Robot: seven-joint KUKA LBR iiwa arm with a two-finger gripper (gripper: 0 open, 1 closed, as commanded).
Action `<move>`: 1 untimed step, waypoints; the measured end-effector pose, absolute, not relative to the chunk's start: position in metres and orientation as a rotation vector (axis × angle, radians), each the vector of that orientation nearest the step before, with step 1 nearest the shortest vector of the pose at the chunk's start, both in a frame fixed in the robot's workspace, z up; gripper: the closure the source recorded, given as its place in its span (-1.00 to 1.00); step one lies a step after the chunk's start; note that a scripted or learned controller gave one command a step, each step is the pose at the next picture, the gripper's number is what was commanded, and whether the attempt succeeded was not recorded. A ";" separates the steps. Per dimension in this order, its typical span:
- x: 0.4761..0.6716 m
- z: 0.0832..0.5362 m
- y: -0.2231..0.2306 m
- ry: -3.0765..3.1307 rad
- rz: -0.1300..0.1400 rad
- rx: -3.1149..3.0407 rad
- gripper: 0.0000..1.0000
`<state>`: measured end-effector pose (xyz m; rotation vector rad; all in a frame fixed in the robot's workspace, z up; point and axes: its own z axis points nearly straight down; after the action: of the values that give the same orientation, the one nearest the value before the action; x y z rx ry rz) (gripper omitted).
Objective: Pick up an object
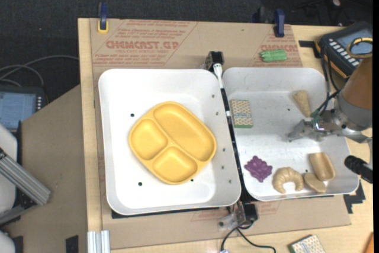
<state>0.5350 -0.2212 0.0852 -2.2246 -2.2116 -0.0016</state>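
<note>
We look down on two white bins side by side on the bench: the left bin (112,145) holds a yellow divided plate (172,142) with three compartments, lying near its middle. In the right bin (269,77) we see several small things: a green-and-tan sponge block (241,113) near the left wall, a purple grape cluster (258,168) toward the front, a croissant (288,179) just right of it, a bread roll (321,166) beside the croissant, and a tan wedge (302,102) toward the back. A green item (273,55) lies on the bench behind this bin. The gripper (302,129) reaches in from the right, low over the bin floor between the wedge and the roll; its fingers look spread apart, with nothing between them
</note>
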 end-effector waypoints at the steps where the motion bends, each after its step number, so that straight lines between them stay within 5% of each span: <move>1: 0.585 0.085 -0.180 -2.229 -0.003 -2.220 -1.00</move>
<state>0.5846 -0.1796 0.0849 -2.2199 -2.2286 -0.0030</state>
